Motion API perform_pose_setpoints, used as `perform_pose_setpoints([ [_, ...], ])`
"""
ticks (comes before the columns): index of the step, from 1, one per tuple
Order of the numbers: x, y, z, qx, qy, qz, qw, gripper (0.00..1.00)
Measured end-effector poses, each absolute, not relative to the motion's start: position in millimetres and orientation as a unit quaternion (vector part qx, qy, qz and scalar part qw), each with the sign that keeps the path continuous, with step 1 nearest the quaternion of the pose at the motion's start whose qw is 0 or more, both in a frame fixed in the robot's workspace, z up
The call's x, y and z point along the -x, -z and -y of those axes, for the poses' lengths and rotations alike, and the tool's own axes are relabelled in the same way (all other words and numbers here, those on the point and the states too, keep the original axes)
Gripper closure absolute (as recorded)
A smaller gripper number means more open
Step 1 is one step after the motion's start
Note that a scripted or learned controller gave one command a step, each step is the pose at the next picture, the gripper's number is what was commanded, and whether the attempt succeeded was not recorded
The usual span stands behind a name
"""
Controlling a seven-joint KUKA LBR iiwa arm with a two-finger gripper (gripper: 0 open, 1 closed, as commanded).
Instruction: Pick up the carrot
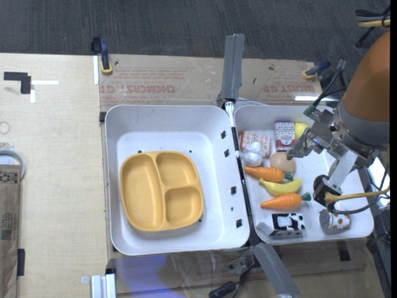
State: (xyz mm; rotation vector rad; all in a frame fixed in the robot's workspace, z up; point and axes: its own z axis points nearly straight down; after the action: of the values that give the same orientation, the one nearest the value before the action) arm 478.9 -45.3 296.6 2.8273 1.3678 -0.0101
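Two orange carrots lie in the right bin [366, 228]. One carrot [263, 173] sits near the bin's left wall. The other carrot [282, 202], with a green stub end, lies closer to the front, and a yellow banana [282, 186] lies between them. My gripper [299, 149] hangs over the middle of this bin, angled down to the left. It is just above a round beige item [282, 161] and up and to the right of both carrots. Nothing shows in its grasp.
The right bin also holds a red-and-white packet [255, 143], a small red carton [284, 133], a white bulb [252, 159], a cow-patterned carton [286, 223] and a can [335, 220]. A yellow divided plate [162, 190] lies in the left bin [118, 166].
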Motion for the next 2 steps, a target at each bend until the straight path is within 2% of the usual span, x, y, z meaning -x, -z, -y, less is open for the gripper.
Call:
perform_pose_setpoints([
  [1,-476.1,-189,56,-0.835,0.0043,-0.550,-0.003,0.00],
  [2,-476.4,-100,97,-0.734,0.0020,-0.679,-0.003,0.00],
])
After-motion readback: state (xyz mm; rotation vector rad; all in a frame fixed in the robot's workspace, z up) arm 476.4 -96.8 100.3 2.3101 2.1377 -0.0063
